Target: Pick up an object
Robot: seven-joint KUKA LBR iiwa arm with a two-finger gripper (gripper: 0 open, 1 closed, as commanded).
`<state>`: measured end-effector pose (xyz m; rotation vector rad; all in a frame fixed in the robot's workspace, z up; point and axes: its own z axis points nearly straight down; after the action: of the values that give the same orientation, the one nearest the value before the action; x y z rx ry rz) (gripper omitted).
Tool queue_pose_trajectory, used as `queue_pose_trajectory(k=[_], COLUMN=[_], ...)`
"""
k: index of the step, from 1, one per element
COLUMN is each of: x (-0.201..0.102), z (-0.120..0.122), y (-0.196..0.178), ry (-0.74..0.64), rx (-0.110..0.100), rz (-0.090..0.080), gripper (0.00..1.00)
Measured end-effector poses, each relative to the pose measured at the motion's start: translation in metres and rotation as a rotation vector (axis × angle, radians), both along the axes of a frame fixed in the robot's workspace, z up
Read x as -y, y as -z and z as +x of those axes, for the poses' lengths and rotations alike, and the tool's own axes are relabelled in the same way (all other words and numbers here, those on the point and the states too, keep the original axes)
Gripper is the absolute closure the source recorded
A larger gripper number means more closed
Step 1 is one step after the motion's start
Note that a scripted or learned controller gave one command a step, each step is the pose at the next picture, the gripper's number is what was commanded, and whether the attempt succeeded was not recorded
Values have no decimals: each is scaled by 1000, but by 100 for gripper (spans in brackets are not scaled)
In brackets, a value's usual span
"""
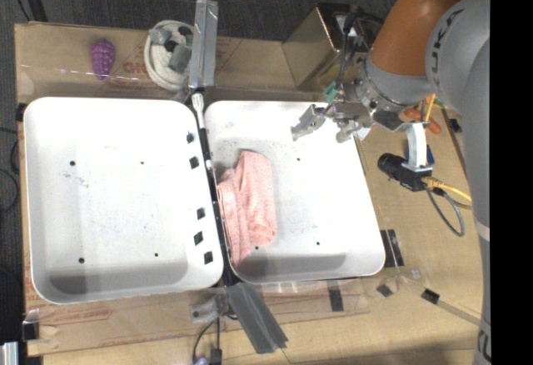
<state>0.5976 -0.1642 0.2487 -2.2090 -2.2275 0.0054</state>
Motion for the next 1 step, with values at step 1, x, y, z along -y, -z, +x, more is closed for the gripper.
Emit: queue_pose_trajectory(k=[1], x=[-49], z=[-11], y=[120], ry=[-70], rx=[-2], rz=[0], gripper=[0])
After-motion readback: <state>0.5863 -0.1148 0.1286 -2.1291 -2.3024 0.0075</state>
